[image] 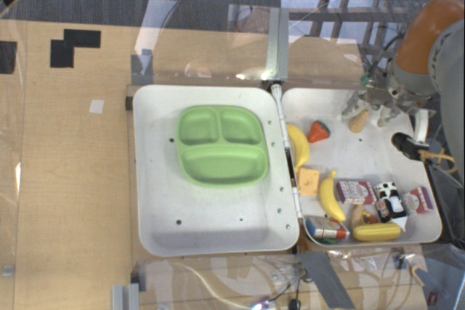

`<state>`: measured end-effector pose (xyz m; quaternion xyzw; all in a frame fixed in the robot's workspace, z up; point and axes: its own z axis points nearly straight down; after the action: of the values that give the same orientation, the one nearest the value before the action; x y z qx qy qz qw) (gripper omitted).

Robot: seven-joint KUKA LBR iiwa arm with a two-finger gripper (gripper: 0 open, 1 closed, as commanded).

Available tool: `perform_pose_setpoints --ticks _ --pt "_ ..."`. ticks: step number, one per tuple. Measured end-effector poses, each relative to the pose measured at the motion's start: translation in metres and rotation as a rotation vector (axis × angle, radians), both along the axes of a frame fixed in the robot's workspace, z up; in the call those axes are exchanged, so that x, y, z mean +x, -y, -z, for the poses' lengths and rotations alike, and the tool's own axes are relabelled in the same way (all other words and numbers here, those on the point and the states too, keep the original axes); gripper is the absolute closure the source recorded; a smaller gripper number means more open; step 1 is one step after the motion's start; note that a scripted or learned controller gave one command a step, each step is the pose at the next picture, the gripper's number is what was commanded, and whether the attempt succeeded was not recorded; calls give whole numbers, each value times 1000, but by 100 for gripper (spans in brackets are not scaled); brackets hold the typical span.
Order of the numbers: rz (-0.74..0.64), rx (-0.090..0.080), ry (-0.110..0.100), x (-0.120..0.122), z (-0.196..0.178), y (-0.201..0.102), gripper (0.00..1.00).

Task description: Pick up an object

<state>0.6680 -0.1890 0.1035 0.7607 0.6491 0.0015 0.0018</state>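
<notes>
Gripper (368, 111) low over the right bin (436, 229), at its far edge, fingers spread around a small tan piece (357, 122), grip impossible to confirm. Strawberry (318, 131) just left; bananas and boxes nearer the bin's front.

Light wood worktop (65, 178) carried two white bins side by side: left bin (156, 221), right bin (367, 156). Black marks (73, 46) sat at its far-left corner.

Arm (436, 47) enters from right, orange band uppermost; gripper (369, 110) angled down-left; fingers (354, 111) spread.
</notes>
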Motion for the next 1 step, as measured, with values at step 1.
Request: perform_pose_setpoints --ticks 1 --pt "-237 -1 3 3 16 -45 0"
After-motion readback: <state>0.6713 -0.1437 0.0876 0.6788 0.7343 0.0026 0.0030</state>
